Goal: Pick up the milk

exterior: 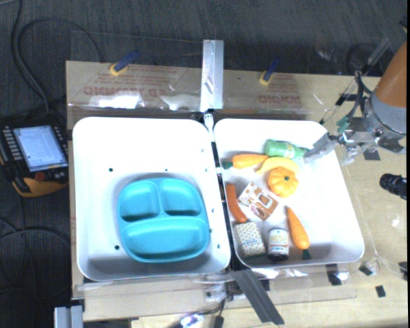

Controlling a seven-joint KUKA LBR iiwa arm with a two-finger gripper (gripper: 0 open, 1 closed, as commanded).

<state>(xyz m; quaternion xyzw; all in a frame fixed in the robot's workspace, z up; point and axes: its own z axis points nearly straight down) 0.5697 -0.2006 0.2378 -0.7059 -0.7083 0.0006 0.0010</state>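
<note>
Two white bins sit side by side on the bench, the left bin [96,183] and the right bin [342,210], meeting at a dark seam in the middle.

One thing lies in the left bin: a blue tray [164,217] with three compartments, two small ones at the far side and one long one nearer the camera, set toward the bin's near right part.

Eight things crowd the right bin's left and middle. One milk [259,201], a small white carton with brown print, lies tilted near the middle, just below the pumpkin [283,181]. One green bottle [283,147] lies on its side at the far edge. One yellow banana [277,164] sits between bottle and pumpkin. Two carrots: one [249,160] at the far left beside the bottle, one [298,229] at the near right, pointing at the near wall. One red sausage [235,202] runs along the left wall, beside the milk. One speckled block [248,238] and one dark jar [278,243] stand side by side by the near wall.

One gripper [319,147] reaches in from the right, over the bin's far right corner, close to the bottle's cap. Whether its fingers are apart or closed I cannot tell; the milk lies well apart from it.
</note>
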